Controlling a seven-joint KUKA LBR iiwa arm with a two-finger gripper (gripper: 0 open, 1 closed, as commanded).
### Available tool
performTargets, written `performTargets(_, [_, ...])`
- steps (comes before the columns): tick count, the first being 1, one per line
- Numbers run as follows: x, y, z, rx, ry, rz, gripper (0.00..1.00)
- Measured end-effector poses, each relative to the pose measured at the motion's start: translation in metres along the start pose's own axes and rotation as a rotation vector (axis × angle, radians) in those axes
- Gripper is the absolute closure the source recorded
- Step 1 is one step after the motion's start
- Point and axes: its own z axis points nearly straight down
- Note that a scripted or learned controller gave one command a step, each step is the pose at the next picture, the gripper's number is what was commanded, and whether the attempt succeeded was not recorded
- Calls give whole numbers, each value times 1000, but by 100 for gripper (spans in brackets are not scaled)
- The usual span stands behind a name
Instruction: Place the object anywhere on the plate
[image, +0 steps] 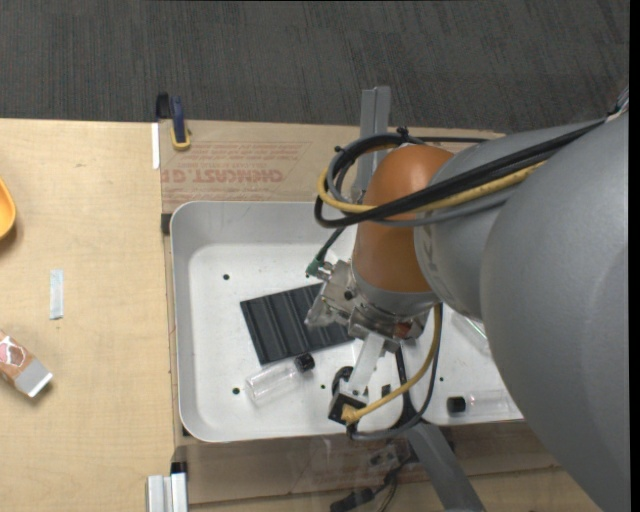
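In the camera view, the grey arm (540, 280) is reaching in from the right and covering the right half of the white bin (200, 300), so whatever is lying beneath it is hidden. The gripper (330, 305) is pointing down under the rounded orange band (400, 220), with only a bit of metal body peeking out at its left. Whether it is open or closed cannot be told from here, nor whether it is holding anything.

A black ribbed slab (285, 322), flat and rectangular, is lying tilted on the bin floor, its right end disappearing under the gripper. A clear vial (272, 381) with a dark cap is lying on its side just beside the slab's lower edge, clear of the gripper. A small black piece (457, 405) is sitting near the bin's lower right rim, too small to make out.

On the pale wooden table (90, 220) to the left, a thin grey strip (56, 295) and a brown-and-grey block (22, 367) are lying well apart from the bin.
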Motion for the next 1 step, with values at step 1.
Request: performTargets(1, [-9,50,20,-1,1,246,0])
